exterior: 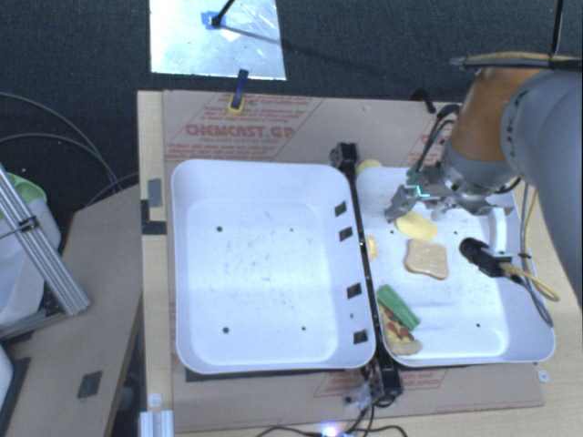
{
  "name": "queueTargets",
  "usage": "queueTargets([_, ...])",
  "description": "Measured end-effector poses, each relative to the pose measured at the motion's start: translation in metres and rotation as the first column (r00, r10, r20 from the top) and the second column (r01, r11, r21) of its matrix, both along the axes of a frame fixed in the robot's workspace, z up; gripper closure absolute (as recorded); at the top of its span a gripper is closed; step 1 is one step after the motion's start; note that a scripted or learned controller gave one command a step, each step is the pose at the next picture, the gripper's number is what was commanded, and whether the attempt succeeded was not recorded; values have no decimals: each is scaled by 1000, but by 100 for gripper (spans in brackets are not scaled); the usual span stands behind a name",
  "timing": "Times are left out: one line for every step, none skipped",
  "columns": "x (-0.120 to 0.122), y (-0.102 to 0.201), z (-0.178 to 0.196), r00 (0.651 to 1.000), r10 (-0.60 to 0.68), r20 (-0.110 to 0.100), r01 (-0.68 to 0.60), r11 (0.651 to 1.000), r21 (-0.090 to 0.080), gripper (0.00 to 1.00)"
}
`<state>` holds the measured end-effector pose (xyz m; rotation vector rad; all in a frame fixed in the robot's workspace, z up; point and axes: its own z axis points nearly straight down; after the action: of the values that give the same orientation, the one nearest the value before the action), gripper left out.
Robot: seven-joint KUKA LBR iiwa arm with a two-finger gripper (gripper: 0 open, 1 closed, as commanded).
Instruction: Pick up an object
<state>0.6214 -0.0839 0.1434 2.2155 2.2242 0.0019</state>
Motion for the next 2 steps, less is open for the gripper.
queueTargets([-31, -3, -49, 1000, -3, -7, 3, 1000, 1, 0])
queueTargets([3, -32, -59, 1000, -3, 3, 3, 1000, -1, 0])
